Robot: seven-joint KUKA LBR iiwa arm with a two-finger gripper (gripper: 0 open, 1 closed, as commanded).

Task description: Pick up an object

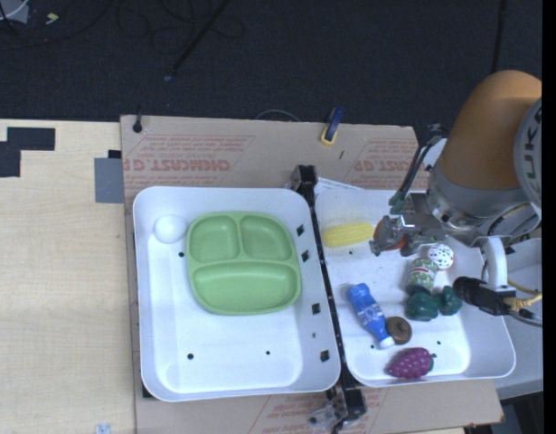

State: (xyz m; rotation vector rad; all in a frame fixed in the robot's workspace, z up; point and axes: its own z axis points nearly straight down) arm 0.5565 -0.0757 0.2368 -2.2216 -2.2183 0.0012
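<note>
While the green divided tray [243, 262] sits in the left bin [160, 351], the yellow corn cob [347, 235] lies in the right bin [481, 362], probably light, stiff plastic, best pinched across its middle. Just right, the gripper [387, 236] hovers; spread impossible to judge.

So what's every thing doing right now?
Tray: flat in left bin.
Ball: beside tray.
Corn: lying in right bin.
Bottle: lying down.
Grapes: lying near bin's front.
Gripper: low beside corn, holding nothing I can see.
</note>
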